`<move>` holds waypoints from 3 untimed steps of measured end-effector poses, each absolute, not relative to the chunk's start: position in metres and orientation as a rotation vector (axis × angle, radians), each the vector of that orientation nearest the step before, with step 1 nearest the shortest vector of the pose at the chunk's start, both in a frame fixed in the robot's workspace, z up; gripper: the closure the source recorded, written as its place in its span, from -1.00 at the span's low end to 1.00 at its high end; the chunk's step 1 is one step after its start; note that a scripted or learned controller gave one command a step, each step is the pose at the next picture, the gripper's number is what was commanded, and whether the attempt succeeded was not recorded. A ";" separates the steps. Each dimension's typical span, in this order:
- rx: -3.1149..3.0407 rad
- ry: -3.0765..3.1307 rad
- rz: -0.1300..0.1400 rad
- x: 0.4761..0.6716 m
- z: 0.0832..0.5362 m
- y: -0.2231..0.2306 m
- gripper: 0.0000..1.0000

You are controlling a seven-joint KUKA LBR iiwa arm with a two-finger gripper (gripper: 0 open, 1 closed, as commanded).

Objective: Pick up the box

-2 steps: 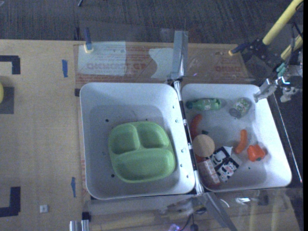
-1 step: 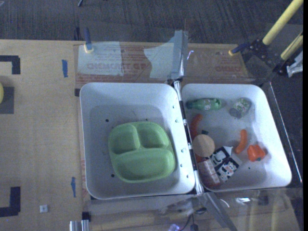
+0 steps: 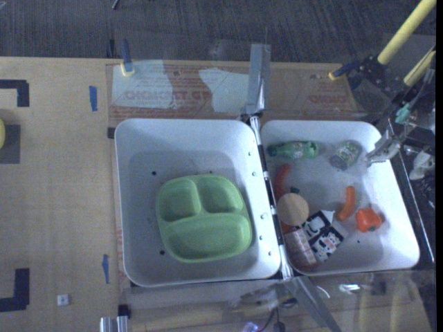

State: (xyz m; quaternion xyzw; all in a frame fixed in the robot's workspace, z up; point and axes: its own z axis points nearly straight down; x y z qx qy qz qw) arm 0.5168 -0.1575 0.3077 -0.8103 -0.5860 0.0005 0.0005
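— Where's the box (image 3: 322, 236)?
— Lower middle of the right bin (image 3: 405, 216), black and white, lying flat beside a round tan item (image 3: 293, 208) and a brown packet (image 3: 300, 247).
— And the gripper (image 3: 385, 146)?
— At the right bin's upper right edge, well apart from the box. Whether it's released or clenched, I cannot tell.
— What else is there?
— A green bottle (image 3: 293, 149), an orange carrot (image 3: 347, 203), and a green divided plate (image 3: 203, 218) in the left bin (image 3: 131, 185).

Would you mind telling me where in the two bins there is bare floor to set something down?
Left bin: bare floor borders the green tray on all sides. Right bin: crowded along its left side near the box; one bare patch at its lower-right corner.
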 end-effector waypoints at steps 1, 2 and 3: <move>-2.587 -1.779 0.002 0.479 0.162 -0.165 -1.00; -2.590 -1.779 0.001 0.479 0.172 -0.165 1.00; -2.649 -1.690 0.001 0.498 0.184 -0.072 1.00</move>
